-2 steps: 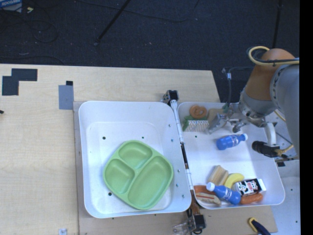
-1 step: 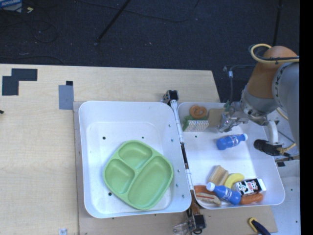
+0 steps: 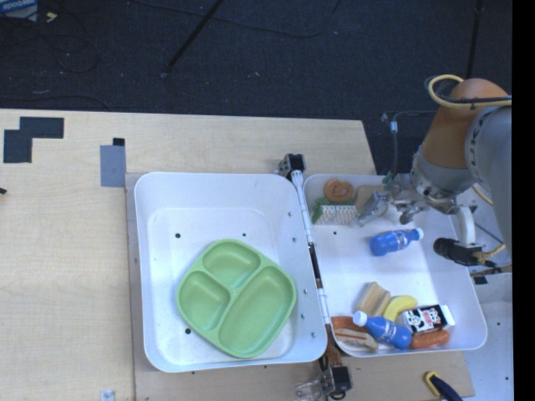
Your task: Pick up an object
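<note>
The gripper [image 3: 386, 205] sits over the far part of the right bin [image 3: 456, 295], its metal fingers [image 3: 374, 208] reaching toward the divider between the two bins; how far they are spread cannot be told, and nothing can be seen between them. Just nearer than the gripper, a blue bottle [image 3: 393, 241] lies on its side on the bin floor, well apart from the bin's walls — its long axis runs nearly across the bin, with the white cap end pointing toward the arm's side and tilted slightly to the far edge. Beyond the fingers, in the far corner by the divider, are a spiral pastry [image 3: 338, 190] and a white-and-green item [image 3: 334, 215] just below it. Along the near edge of the right bin a cluster lies packed together: a second blue bottle [image 3: 382, 328] with its white cap toward the middle of the bin, a hot dog [image 3: 353, 334], a banana [image 3: 399, 307], a sliced bread piece [image 3: 374, 297] and a small carton [image 3: 426, 317]. The left bin [image 3: 155, 224] holds a green divided plate [image 3: 236, 296], lying flat toward its near half. Both bins rest on the wooden counter [image 3: 58, 266].
</note>
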Robot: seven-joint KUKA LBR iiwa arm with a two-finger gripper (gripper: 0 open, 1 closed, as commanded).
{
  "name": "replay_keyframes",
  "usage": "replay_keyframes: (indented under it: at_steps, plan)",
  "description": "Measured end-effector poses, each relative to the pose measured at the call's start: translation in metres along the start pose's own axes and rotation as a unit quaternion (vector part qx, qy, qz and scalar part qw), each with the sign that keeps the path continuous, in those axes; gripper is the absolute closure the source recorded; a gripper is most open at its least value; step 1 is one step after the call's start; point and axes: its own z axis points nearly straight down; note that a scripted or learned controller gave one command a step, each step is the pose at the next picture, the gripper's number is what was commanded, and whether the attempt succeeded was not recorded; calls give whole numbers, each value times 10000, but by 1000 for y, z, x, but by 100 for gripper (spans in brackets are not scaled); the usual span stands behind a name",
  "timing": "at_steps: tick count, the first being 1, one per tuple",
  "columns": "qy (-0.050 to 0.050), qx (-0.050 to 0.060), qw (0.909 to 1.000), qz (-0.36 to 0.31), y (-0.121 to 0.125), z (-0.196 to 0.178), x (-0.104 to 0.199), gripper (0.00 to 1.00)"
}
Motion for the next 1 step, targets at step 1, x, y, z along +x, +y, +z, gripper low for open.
replay_keyframes:
  at_steps: [1]
  plan:
    - [-1,-19,10000,55,0,20,-18,0]
